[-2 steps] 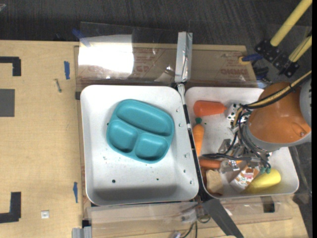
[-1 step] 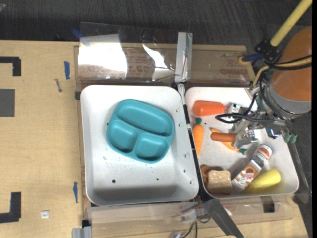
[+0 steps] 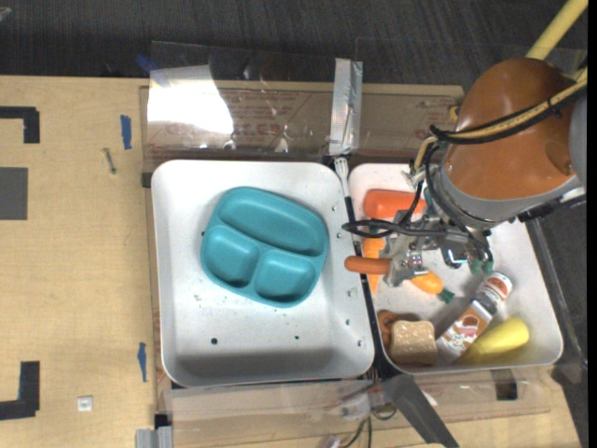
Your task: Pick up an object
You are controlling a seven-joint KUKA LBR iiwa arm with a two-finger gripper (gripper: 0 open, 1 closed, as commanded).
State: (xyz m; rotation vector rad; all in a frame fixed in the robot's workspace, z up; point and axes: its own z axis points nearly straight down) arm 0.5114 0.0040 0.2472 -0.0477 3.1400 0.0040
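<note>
Here, two white bins side by side on the bench. In the left bin [image 3: 177, 325], a teal divided plate [image 3: 264, 245], tilted a little, near the middle. In the right bin [image 3: 546, 278], several small things: an orange block [image 3: 384, 203] at the far wall, a slim orange carrot-like piece [image 3: 366, 265] by the divider, a small orange bit [image 3: 428, 285], a tan spongy cube [image 3: 412, 340] at the near wall, a small bottle with a red-and-white label [image 3: 476, 314], a yellow banana-shaped piece [image 3: 498, 338] touching it. Above that bin, the grey arm with its orange band [image 3: 508, 143]. The gripper [image 3: 408, 261] low among the orange things, just beside the carrot-like piece; open or closed, cannot tell, too much metal and cable in front. Nothing clearly between it.
</note>
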